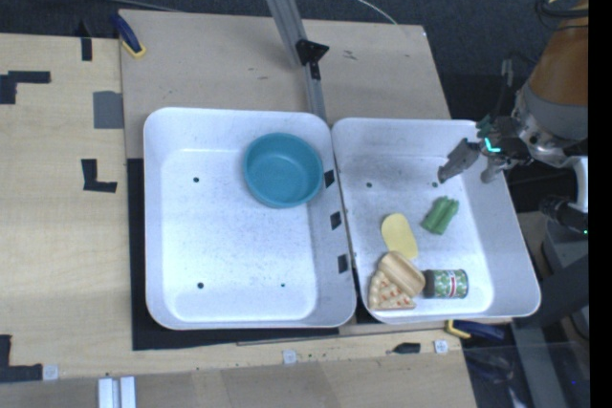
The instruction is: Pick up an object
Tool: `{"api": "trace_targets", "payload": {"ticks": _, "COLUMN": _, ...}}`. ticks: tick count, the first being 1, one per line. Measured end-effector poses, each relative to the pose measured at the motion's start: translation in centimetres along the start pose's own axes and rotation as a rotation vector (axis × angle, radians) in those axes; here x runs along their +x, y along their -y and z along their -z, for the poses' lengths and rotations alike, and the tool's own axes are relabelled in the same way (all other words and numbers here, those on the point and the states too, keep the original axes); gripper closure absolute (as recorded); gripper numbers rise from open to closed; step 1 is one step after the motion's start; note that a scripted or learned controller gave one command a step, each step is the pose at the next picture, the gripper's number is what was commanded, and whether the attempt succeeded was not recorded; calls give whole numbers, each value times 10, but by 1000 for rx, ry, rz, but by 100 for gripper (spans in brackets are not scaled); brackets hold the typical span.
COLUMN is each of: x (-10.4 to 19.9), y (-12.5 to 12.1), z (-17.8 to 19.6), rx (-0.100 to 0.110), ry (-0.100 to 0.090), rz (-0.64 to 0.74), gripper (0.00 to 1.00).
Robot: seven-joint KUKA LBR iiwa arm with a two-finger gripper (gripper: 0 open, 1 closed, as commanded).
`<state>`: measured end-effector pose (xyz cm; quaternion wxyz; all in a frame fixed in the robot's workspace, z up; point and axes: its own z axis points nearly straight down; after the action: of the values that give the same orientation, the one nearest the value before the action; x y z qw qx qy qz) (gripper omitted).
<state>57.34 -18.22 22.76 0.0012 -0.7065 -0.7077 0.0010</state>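
The right bin (382,158) holds a green pickle-shaped piece (440,215), a yellow oval piece (399,235), a waffle-like tan piece (394,282) and a small can (447,284) lying on its side. A blue bowl (282,169) sits in the left bin (191,234). My gripper (470,163) hangs over the right bin's upper right part, above and right of the green piece. Its two dark fingers are spread apart with nothing between them.
A slanted metal pole (287,5) crosses the bench behind the bins and ends at a black clamp (311,51). Blue-and-yellow clips lie at the bench's far left corner (129,35) and below the right bin (473,330).
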Motion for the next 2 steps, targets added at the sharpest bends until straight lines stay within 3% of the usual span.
{"api": "trace_targets", "payload": {"ticks": 1, "x": 0, "y": 0, "z": 1, "rx": -2, "ry": 0, "rz": 0, "gripper": 0}}
{"api": "trace_targets", "payload": {"ticks": 2, "x": 5, "y": 2, "z": -44, "rx": 3, "ry": 0, "rz": 0, "gripper": 0}}
